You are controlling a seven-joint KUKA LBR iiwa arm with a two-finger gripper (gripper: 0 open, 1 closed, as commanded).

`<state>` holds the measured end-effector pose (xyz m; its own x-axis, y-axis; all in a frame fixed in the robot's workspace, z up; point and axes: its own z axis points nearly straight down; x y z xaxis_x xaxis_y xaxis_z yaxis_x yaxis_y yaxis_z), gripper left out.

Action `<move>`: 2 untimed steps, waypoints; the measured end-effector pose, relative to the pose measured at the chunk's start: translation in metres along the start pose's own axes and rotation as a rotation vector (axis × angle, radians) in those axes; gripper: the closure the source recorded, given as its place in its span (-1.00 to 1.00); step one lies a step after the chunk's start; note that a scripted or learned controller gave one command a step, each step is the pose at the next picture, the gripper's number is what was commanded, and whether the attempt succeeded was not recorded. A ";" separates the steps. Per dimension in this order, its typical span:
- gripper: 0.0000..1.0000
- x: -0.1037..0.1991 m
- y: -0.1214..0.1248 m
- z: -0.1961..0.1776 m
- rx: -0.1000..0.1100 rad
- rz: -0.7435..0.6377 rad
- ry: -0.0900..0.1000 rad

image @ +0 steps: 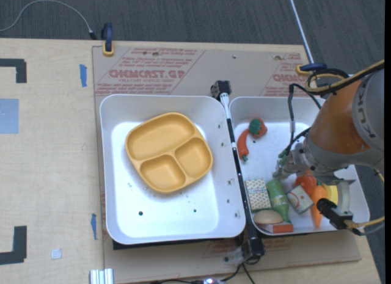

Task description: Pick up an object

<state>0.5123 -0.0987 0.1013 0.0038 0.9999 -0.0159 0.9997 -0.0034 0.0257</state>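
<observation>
Task gives no specific object; candidates all sit in the right bin (pixel 264 107). Nearest the gripper (pixel 286 168): a green bottle-like toy (pixel 278 195), long axis running roughly top to bottom of the view, slightly tilted, upper end toward the gripper. Gripper is low over the bin's middle, just above that green toy; fingers are hidden by the wrist, so cannot tell whether they are apart or closed, and nothing is seen between them. Left of the green toy, a patterned yellowish packet (pixel 257 193), touching it. Below, a round tan-and-white piece (pixel 266 217) at the bin's near edge. Right of the green toy, a small white-and-red box (pixel 299 200), an orange carrot-like piece (pixel 314 198) and a yellow item (pixel 330 192), partly covered by the arm (pixel 342 124). Upper part of the bin: a red chili-shaped toy (pixel 244 143), long axis near vertical in view, and a red strawberry with green top (pixel 257 127) just beside it. Left bin (pixel 119 173) holds a yellow three-compartment plate (pixel 168 151), tilted diagonally, compartments bare. Both bins rest on a printed cardboard sheet (pixel 153 69) on a light wooden counter (pixel 49 154) with black and blue tape marks. Dark grey carpet (pixel 183 2) beyond, with a thin cable.
</observation>
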 end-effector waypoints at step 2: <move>-1.00 0.041 0.025 -0.083 0.026 -0.005 0.016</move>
<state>0.5354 -0.0568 0.1848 -0.0012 1.0000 -0.0001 1.0000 0.0012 0.0001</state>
